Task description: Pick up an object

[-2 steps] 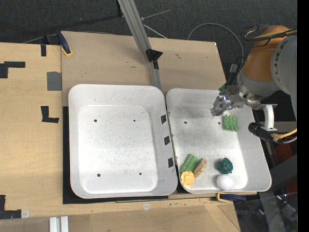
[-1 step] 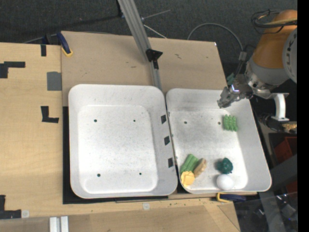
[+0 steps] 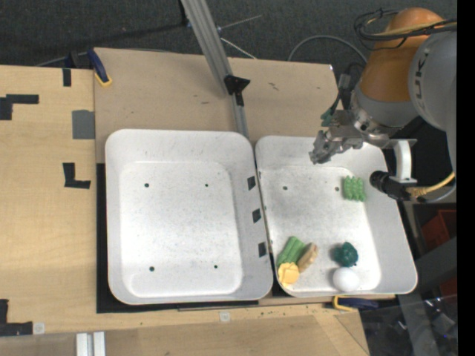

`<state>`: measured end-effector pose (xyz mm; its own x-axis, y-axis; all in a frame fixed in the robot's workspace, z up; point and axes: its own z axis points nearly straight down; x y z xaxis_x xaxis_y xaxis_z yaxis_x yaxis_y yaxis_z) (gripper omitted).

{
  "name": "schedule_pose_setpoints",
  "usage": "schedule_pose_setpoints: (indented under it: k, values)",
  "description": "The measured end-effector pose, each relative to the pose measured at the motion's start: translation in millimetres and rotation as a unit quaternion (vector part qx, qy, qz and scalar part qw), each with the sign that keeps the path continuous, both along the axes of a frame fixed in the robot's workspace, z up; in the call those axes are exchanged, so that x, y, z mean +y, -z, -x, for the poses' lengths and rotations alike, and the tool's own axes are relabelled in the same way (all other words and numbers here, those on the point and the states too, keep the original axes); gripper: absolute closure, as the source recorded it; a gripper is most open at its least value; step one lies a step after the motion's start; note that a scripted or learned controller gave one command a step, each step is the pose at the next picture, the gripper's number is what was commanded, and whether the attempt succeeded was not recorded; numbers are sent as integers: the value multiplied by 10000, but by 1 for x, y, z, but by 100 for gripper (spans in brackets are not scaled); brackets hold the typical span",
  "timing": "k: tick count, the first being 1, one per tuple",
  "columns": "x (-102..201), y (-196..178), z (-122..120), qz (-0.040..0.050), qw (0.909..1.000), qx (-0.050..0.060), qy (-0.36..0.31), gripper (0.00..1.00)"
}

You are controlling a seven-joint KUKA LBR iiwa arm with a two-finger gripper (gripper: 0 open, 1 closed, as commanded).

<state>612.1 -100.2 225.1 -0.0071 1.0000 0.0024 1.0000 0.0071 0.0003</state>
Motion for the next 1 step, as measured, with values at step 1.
schedule_pose_setpoints:
  k: [1]
  values:
    - [54,-11,-1,2,10000,4,1,100]
